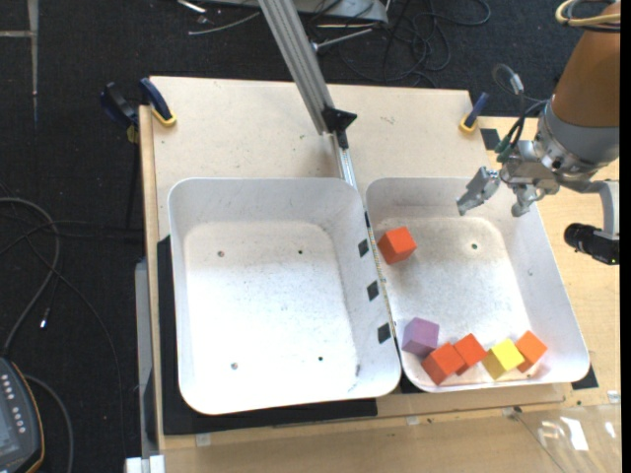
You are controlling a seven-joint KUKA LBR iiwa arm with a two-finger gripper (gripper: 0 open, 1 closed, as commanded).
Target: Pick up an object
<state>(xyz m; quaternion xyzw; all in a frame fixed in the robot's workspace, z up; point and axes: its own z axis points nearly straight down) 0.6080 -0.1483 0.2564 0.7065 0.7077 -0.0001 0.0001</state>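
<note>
In the right bin (548, 294) an orange cube (397, 244) lies alone near the upper left. Along the bin's near edge sit a purple cube (421, 336), an orange-red block (446, 361), another orange block (470, 349), a yellow cube (506, 357) and an orange cube (531, 349). My gripper (501, 194) hangs over the bin's far right corner, open, its two fingers spread with nothing between them. It is well to the right of the lone orange cube and far from the cluster at the near edge.
The left bin (197, 215) lies beside the right one, with a black divider strip (373, 284) between them. A slanted metal rail (301, 52) reaches from the back toward the bins. Clamps sit at the board's far corners (158, 101).
</note>
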